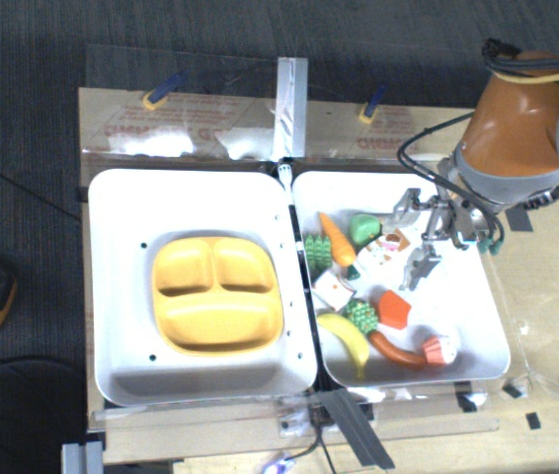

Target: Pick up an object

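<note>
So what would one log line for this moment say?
arm: over right bin | gripper: open, holding nothing | below it: toy food pile | left bin: yellow tray | pick: not yet done

The worktop [191,117] carries two white bins side by side. The left bin [121,294] and the right bin [477,314] touch along a middle divider, with clear plastic sheeting [161,131] lying behind them.

Two shallow white plastic bins [121,294] are counted, side by side. One yellow three-compartment plastic tray [218,294] is seen. One orange toy carrot [337,237], one yellow toy banana [347,336] and one red-orange sausage-shaped toy [395,350] are counted. Two blue clips [164,90] are seen on the backboard.
</note>
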### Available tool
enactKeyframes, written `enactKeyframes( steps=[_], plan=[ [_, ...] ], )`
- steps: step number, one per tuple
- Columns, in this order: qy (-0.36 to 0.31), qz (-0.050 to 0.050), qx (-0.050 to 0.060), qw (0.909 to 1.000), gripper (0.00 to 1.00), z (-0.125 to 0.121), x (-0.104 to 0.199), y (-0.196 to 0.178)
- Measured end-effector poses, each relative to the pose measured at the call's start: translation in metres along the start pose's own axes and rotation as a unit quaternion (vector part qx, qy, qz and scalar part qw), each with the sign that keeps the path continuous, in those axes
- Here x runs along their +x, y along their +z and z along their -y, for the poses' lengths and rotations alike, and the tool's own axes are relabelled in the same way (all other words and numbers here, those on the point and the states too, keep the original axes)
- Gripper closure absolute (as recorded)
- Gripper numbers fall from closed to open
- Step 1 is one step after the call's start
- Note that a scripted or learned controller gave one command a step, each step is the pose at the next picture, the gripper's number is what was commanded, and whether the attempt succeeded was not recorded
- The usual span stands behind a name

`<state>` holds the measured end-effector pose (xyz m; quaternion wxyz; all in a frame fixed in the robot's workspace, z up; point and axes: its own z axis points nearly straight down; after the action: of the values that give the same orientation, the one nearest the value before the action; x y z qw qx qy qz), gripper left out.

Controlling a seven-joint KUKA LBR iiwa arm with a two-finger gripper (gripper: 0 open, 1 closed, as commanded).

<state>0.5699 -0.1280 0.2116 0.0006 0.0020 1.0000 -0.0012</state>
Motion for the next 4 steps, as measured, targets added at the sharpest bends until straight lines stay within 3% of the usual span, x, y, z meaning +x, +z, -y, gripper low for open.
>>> enactKeyframes(
  steps=[1,2,3,4],
  plan=[
    [-0.076,0.0,0.0,0.9971,0.0,-0.019,-0.035,0.108],
    [0.002,0.005,0.0,1.0,0.0,-0.035,-0.044,0.121],
    [-0.015,0.005,0.0,0.9999,0.0,-0.03,-0.051,0.121],
    [-0.009,0.006,0.001,0.9999,0.0,-0.017,0.029,0.12]
  ],
)
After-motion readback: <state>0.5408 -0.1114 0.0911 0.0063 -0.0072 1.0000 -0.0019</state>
